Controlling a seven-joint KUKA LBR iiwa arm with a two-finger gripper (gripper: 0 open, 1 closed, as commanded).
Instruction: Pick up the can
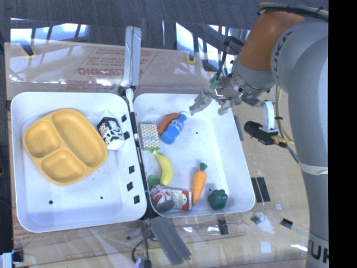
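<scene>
A pale wooden counter [268, 205] carries two shallow white bins side by side, with a sheet of clear plastic behind them bearing faint reddish printing that is too washed out to read. The left bin [67, 205] holds a yellow divided plate [64, 145] and, just beside the plate's right edge, a small black-and-white carton [111, 130] whose markings cannot be made out. In the right bin [234, 166] the can [170, 199] lies on its side against the near wall, its red and white label showing a picture but no legible lettering. Next to it on the right stands a carrot [199, 183] with a green top, and beyond that a green pepper [217, 199]. A banana [163, 168] lies just above the can, a blue bottle [173, 129] rests beside an orange piece [169, 121] near the far wall, and a small pale packet [149, 136] with a green pattern sits by the divider. The grey arm [301, 66] with its orange band reaches in from the right; the gripper [215, 100] hovers over the bin's far right corner, well apart from the can, its jaws spread open and holding nothing.
</scene>
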